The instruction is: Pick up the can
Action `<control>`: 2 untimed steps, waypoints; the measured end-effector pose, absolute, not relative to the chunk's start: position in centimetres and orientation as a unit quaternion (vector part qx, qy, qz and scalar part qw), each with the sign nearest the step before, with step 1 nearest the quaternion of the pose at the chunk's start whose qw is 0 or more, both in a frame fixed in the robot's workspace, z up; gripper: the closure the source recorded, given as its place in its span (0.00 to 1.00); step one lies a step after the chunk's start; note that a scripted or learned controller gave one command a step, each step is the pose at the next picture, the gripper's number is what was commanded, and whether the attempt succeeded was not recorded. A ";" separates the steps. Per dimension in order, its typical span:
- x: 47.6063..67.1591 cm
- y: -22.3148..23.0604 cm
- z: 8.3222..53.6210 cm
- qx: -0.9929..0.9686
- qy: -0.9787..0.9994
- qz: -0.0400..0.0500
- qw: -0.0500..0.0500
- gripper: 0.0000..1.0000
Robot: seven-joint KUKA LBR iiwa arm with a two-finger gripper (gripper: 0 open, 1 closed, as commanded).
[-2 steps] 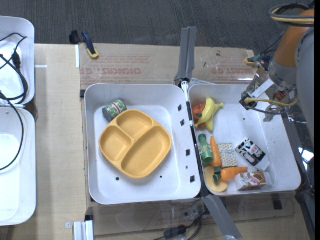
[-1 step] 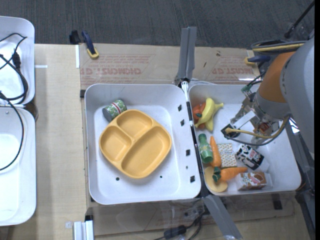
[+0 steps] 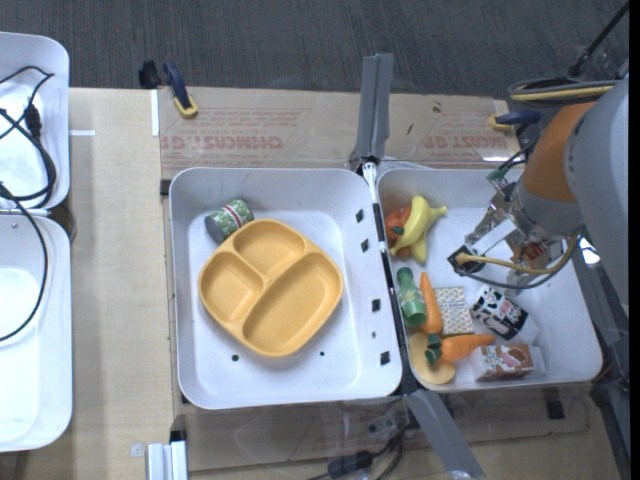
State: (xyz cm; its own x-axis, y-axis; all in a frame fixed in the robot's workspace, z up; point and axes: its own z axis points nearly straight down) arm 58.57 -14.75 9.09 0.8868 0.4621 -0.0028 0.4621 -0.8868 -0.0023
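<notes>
The can [image 3: 228, 218] lies at the upper left of the left bin [image 3: 190, 298], touching the yellow plate [image 3: 270, 286] on its lower right, with the bin's wall near. Bare white floor lies open above and right of it.

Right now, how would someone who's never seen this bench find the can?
Look in the left white bin, which holds a yellow divided plate. The can lies on its side against the plate's upper-left edge, small with a green label, the one cylinder there.
</notes>
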 end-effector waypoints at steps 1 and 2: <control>62.8 -17.6 23.2 -0.980 -0.197 0.001 0.000 0.00; 58.9 -20.5 8.9 -0.979 -0.205 0.002 0.005 0.00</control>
